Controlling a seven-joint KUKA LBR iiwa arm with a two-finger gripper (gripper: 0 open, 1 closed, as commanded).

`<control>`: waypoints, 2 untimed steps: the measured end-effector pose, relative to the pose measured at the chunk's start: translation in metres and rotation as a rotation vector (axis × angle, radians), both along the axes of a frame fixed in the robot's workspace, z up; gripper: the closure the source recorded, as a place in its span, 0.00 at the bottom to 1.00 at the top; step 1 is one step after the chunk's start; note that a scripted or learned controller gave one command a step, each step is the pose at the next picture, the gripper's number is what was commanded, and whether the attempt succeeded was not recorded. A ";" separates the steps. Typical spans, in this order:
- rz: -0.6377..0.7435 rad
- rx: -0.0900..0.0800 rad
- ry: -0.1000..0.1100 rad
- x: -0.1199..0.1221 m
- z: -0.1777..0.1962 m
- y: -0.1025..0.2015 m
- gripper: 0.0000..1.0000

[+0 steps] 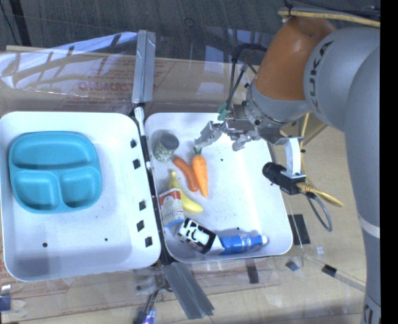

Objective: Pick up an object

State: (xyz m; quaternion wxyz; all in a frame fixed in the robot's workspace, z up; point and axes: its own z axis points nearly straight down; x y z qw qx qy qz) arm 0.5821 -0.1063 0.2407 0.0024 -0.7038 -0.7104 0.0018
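On the arm (334, 66), grey casing reads "KUKA", partly cut off.

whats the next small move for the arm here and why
Probably a short drop straight down. The gripper hangs just above the top of the upright carrot in the right bin, nothing visibly held. The second carrot lies close against its left, so a slight shift right first may help.
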 end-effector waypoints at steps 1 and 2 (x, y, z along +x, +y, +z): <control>-0.024 -0.002 -0.006 0.031 -0.149 -0.003 0.00; -0.020 -0.002 -0.005 0.032 -0.138 -0.003 1.00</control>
